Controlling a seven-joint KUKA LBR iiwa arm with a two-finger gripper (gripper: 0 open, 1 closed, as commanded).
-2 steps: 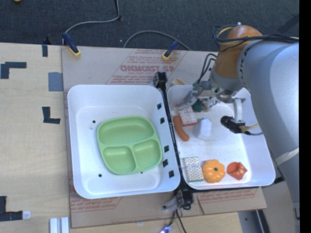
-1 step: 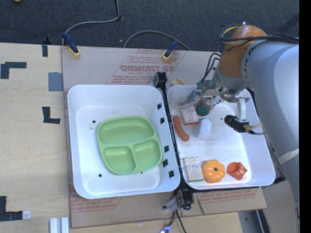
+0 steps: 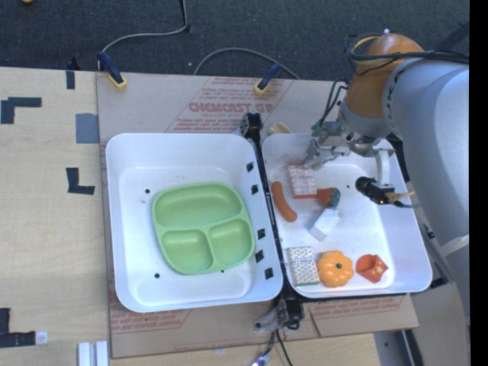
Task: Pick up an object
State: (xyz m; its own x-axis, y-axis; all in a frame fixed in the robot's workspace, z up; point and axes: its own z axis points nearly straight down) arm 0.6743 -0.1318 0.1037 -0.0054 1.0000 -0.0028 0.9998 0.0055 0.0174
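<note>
The arm reaches in from 3 o'clock, its orange band at about 1 o'clock in the view. The gripper hangs over the far part of the right bin; whether it is spread or pressed together I cannot tell, and nothing shows in its grasp.

Just below the gripper, at its 7 o'clock, lies a small pale card with red print. A sausage lies slantwise at the card's 8 o'clock, near the bin's left wall. At the card's 4 o'clock sits an orange and green piece, perhaps a carrot, touching or nearly touching a white block below it.

Along the near edge of the right bin, three things stand in a row: a patterned packet at 7 o'clock of the bin, a pumpkin just beside it, and a red piece near the pumpkin at 5 o'clock.

The left bin holds a green tray with three compartments, lying flat at its middle.

Two clamps, blue and yellow, grip the cardboard sheet at its 12 o'clock edge.
</note>
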